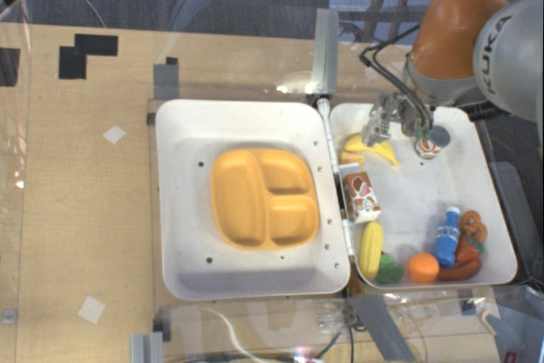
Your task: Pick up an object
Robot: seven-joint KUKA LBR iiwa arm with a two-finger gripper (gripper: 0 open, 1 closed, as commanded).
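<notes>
Toys [425, 255] crowd the right bin's [491, 183] near edge; its middle lies bare.

A robotics lab — white bins [170, 183] on a taped wooden bench [76, 183], loose cables [255, 340].

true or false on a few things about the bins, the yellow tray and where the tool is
1. The yellow divided tray lies in the left bin. True.
2. The tool is above the left bin. False: it is over the far part of the right bin, near the banana.
3. The blue bottle lies in the left bin. False: it is in the right bin, by the orange.
4. The corn cob lies near the right bin's left wall. True.
5. The small carton sits between the banana and the corn cob. True.
</notes>
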